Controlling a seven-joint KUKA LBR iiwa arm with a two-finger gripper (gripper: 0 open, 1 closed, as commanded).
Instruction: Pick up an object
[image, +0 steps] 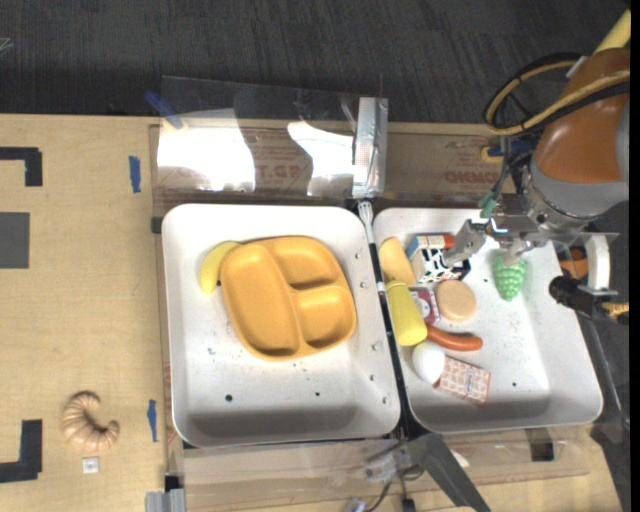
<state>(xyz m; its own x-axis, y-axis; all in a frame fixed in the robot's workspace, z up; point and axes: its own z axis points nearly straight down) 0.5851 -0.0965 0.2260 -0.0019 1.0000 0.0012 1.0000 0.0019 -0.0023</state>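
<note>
The right bin (560, 360) holds several toy foods. A green bunch of grapes (509, 277) lies near its back right. A tan bread roll (393, 258), a yellow cob-like piece (407, 312) and a small printed carton (431, 254) sit along its left side. Near them are a round tan bun (457, 301), a red sausage (456, 340), a white egg (428, 363) and a pink waffle square (465, 380). My gripper (506, 236) hangs over the back of this bin, just above the grapes, with nothing seen held.
The left bin (190, 330) carries an orange divided plate (288, 295) with a yellow banana (210, 266) poking out from under its left edge. A toy croissant (90, 422) lies on the cardboard bench at the front left. A clear sheet (270, 150) stands behind the bins.
</note>
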